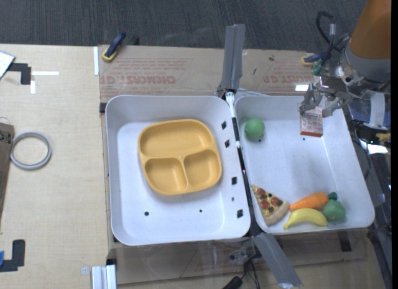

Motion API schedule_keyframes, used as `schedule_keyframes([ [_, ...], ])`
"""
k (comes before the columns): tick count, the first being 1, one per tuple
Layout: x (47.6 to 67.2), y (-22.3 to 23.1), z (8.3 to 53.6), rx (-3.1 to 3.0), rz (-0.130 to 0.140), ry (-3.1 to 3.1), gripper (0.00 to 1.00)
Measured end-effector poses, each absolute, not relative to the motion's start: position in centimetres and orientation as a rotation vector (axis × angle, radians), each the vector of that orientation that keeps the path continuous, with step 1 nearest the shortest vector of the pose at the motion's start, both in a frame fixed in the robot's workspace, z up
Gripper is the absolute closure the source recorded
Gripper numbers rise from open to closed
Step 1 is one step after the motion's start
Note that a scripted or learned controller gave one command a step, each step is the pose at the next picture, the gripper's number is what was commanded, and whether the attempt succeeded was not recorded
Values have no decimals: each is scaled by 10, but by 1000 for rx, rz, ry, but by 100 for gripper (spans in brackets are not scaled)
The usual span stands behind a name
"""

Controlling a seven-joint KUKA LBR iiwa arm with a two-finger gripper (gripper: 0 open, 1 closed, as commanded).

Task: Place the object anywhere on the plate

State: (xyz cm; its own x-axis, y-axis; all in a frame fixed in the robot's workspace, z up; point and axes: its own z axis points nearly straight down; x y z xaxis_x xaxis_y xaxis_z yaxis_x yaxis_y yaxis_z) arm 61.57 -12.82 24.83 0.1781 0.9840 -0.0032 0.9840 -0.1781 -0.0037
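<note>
A yellow plate (180,155) with three compartments lies in the left bin (124,176), with nothing on it. My gripper (313,109) hangs over the far right part of the right bin (357,157). A small red and white piece (311,125) sits directly under the gripper; I cannot tell whether it is held. In the same bin a green ball (254,128) rests near the far left wall. A pizza slice (269,202), a banana (306,218), a carrot (310,201) and a green pepper (334,210) lie along the near side.
A grey divider bar (232,64) stands behind the joint between the bins. A tape roll (28,150) lies on the wooden bench at left, and a blue clamp (114,46) at the back. Cables (326,30) trail beside the arm.
</note>
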Motion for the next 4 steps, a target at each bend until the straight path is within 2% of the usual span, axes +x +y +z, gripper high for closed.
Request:
schedule_keyframes([
  [1, 585, -108, 210, -2590, 8, -1771, 100],
  [2, 590, -45, 190, -2461, 7, -1948, 100],
  [3, 640, 15, 190, -2437, 5, -1981, 100],
  [4, 640, 14, 191, -2438, 5, -1981, 0],
])
